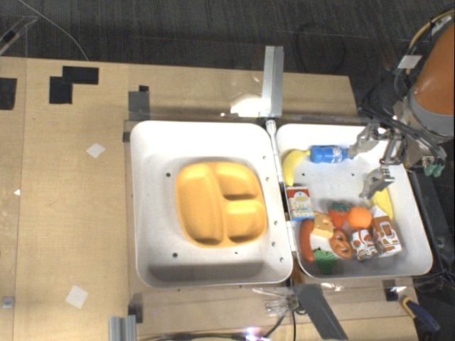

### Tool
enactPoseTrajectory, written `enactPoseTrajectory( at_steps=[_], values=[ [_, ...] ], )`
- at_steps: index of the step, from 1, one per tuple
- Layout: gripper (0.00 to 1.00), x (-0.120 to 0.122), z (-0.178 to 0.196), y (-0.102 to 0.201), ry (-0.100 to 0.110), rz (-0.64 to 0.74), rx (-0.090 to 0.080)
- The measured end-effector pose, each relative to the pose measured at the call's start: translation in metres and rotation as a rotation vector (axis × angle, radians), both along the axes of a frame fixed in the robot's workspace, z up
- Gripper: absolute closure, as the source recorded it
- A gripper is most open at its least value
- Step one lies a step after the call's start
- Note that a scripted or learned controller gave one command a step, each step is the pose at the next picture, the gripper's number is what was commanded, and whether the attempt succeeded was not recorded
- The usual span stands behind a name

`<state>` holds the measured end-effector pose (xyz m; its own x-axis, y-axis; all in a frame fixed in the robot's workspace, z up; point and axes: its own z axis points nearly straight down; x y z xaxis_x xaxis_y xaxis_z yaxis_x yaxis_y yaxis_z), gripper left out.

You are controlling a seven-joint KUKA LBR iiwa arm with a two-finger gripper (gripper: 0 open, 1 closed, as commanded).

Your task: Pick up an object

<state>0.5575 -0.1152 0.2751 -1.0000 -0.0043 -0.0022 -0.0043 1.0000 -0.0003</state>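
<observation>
- The grey arm with its orange band (435,84) comes in from the right, and its two-finger gripper (375,163) hangs over the upper right part of the right-hand shallow white bin (419,251).
- The two metal fingers (375,183) look spread apart, one up near the blue plastic bottle (327,153) and one lower, with bare bin floor between them; nothing sits in the grip.
- Candidates lie all around: the bottle on its side at the top of the bin, a yellow banana (292,163) touching its left end, and a second yellow piece (384,203) just below the lower finger.
- A crowded heap fills the bin's lower half: a small red-and-white carton (300,203), an orange ball (360,218), a brown pretzel-shaped toy (340,245) and printed snack boxes (375,239).
- The cleanest pick is probably the bottle or the yellow piece, each with open floor beside it; the heap risks a finger landing on two things at once.
- A good descent would centre one item between the fingers, straddle its narrow side, and close only when low enough.
- The left bin (146,190) holds a yellow divided plastic tray (220,203), well apart from the action.
- Hard to read: the gripper's height above the floor, the wrist cut off at the frame's right, and what the yellow piece under the finger actually is.
</observation>
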Motion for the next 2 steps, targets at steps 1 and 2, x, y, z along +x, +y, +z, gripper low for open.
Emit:
enactPoseTrajectory(
  at_steps=[1, 2],
  values=[
    [0.0, 0.0, -0.13, 0.027, 0.011, -0.048, 0.003],
    [0.0, 0.057, -0.182, -0.034, 0.0, -0.571, 0.002]
  ],
)
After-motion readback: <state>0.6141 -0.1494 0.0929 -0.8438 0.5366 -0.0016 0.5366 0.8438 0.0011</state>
